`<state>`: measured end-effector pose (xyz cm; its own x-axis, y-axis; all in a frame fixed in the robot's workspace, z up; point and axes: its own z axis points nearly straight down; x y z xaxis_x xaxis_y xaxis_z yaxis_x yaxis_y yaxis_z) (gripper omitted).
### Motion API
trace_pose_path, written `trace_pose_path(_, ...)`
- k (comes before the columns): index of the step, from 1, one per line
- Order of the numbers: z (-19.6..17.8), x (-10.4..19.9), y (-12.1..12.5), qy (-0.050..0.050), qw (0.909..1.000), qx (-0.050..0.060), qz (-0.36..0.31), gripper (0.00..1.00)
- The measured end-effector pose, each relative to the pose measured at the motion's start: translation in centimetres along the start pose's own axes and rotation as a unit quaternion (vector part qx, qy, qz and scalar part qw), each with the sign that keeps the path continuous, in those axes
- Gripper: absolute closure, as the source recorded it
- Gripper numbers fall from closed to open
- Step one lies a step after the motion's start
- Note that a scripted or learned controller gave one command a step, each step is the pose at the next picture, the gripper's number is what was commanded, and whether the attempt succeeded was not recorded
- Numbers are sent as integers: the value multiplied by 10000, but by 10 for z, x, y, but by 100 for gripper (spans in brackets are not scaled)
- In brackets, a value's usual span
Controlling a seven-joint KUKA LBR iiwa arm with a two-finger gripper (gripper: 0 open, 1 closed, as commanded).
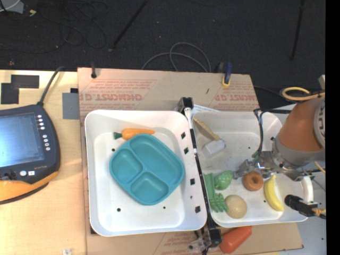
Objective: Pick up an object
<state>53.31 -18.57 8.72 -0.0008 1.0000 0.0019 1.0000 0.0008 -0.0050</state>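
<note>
Where the arm reaches in from the right, its gripper hangs low over the right bin, just above a brown ring-shaped toy doughnut; whether its fingers stand apart or together cannot be told from this slant, and nothing is seen held between them. The doughnut lies near the middle of the bin's near half, with a banana just beside it on the right, a green pepper-like toy to its left, and a pale round potato-like piece nearer still. A spiky green strip lies along the bin's left wall, and a grey block with a wooden stick sits farther back. The left bin carries a teal divided plate with a carrot touching its far edge. An orange-red piece rests outside the bins at the near edge.

Judged as the closest candidate, the doughnut is probably light, stiff plastic with a smooth, somewhat slippery skin. A pinch across one side of the ring, one finger entering the hole, should seat better than a squeeze across the full rounded width, which may squirt free. The banana's closeness leaves little room on that side.
</note>
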Motion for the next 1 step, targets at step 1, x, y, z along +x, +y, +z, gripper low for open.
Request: trace_pose_path(1, -10, -2, 1, -2, 10000, -8, 25, 100)
